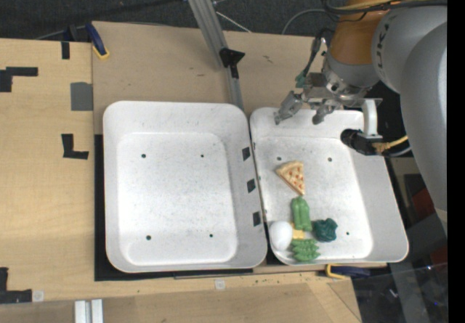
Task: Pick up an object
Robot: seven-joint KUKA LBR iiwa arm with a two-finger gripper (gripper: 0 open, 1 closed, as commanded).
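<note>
Above the far end of the right bin (378, 242), our gripper (299, 115) hangs with its two fingers spread apart and nothing between them. The arm (407, 46), grey with an orange band, comes in from the right, and the gripper sits over the bin's far rim, well apart from the things we might take.

Those things lie in the near half of the right bin. A pizza slice (291, 176), orange and triangular, rests alone towards the middle. Nearer the front rim we see a cluster: a green corn cob (301, 214) lying lengthwise, a white egg (280, 233) just beside its near end, a dark teal lump (325, 229) to the right, and a spiky green piece (305, 249) against the front wall. The cluster's members look to be touching or nearly so. The left bin (123, 118) lies alongside on the worktop (43, 184).

We judge the pick has not yet begun in earnest: the gripper is open and high, in the approach stage. The next move calls for choosing a target, travelling towards the bin's near half, and descending with the fingers straddling it. The slice looks the cleanest choice, since it stands clear of its neighbours, though it is flat and may slip. In the cluster, the fingers could nudge a neighbour and close on nothing.
</note>
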